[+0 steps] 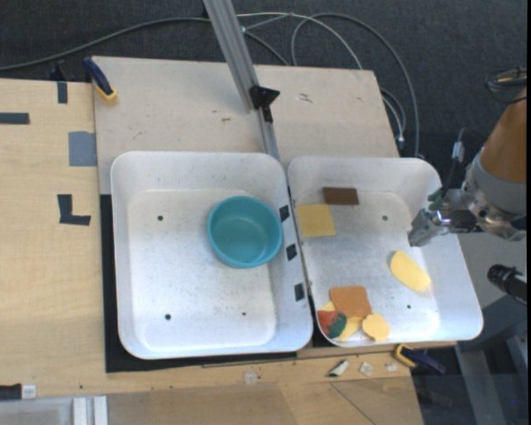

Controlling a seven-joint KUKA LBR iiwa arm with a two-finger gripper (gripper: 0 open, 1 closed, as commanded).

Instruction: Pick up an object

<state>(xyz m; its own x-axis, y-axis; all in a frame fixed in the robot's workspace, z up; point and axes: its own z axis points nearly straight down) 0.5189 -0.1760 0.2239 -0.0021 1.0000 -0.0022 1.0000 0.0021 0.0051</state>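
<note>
Orange block (350, 300) hides toy part | gripper (422, 232) indistinct

The bowl (244, 230) sits in the left bin (142, 326), toward its right side. In the right bin (460, 317), two flat blocks (317, 220) lie at the rear left, a lemon-shaped piece (411, 271) right, and small pieces (350, 312) cluster in front.
</note>
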